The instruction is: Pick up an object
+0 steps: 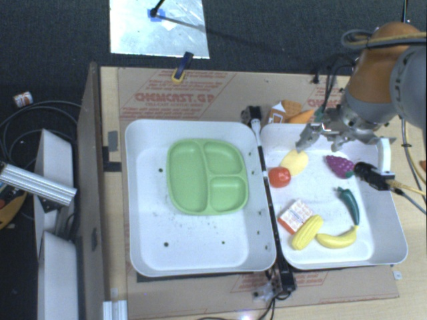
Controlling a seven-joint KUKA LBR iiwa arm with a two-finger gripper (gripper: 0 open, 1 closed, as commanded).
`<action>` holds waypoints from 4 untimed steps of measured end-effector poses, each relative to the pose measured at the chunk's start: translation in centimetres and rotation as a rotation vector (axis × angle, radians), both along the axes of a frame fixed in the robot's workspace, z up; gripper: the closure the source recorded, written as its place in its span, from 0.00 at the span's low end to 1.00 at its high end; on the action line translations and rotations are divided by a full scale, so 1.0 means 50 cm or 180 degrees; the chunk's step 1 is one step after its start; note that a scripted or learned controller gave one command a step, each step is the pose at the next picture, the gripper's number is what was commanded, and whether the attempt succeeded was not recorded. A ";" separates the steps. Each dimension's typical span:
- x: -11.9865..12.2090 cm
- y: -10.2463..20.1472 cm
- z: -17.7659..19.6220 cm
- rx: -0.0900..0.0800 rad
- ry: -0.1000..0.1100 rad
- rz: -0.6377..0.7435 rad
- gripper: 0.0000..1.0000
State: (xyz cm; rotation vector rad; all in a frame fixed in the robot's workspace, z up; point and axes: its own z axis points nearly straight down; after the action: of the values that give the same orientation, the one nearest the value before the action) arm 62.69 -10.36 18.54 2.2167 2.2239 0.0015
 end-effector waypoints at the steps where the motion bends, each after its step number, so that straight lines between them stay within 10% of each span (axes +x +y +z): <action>1: -0.200 0.012 -0.141 0.0012 0.0043 -0.0015 0.00; 2: -0.270 0.027 -0.192 -0.0002 -0.0063 -0.0015 0.00; 4: -0.050 -0.110 -0.092 -0.0013 -0.0029 0.0004 0.00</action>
State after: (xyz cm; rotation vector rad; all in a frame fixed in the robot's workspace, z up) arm 60.21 -15.86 13.95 2.2087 2.2187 0.0070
